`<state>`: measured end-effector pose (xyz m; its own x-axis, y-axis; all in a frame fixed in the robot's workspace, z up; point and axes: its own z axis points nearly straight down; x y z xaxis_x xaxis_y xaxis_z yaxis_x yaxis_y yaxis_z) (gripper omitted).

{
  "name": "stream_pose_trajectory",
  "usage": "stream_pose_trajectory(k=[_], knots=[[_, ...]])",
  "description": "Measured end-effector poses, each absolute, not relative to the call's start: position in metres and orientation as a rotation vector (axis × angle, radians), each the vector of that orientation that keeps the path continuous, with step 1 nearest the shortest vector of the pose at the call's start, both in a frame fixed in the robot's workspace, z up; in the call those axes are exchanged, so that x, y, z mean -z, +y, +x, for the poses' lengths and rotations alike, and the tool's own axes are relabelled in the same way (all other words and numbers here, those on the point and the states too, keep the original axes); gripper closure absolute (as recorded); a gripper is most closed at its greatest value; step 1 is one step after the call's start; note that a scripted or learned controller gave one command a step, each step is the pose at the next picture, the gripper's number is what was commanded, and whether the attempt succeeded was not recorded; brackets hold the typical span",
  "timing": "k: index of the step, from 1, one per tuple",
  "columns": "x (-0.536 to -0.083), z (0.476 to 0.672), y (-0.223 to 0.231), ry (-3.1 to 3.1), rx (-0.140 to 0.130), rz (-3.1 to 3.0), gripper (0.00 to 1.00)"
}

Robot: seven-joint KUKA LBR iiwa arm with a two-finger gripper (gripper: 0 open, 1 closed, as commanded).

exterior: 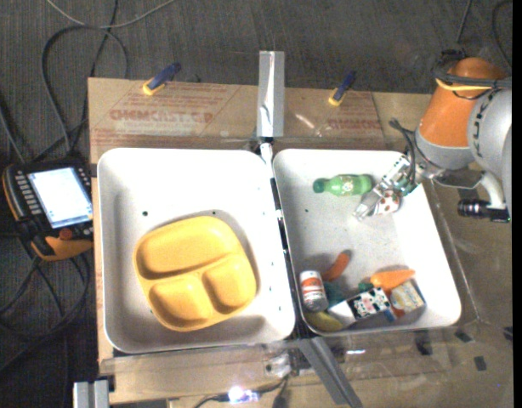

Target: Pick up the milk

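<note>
Far left of the gripper (382, 202) lies cardboard (163, 117) with faint red lettering I cannot read, a green bottle (343, 184) just beside its left, the cow-patterned milk carton (371, 303) below it; finger state unclear.

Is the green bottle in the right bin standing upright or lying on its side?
Lying on its side. The green bottle shows its full length across the floor of the right bin, cap toward the left.
</note>
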<state>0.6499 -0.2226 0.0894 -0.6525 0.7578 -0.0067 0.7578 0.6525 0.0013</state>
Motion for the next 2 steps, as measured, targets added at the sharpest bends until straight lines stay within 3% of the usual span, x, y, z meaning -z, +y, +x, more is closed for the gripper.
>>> stream_pose_trajectory(k=[1, 2], knots=[[-0.101, 0.654, -0.217, 2.846, -0.008, 1.295, 1.00], [-0.182, 0.647, -0.135, 2.959, 0.000, 1.044, 1.00]])
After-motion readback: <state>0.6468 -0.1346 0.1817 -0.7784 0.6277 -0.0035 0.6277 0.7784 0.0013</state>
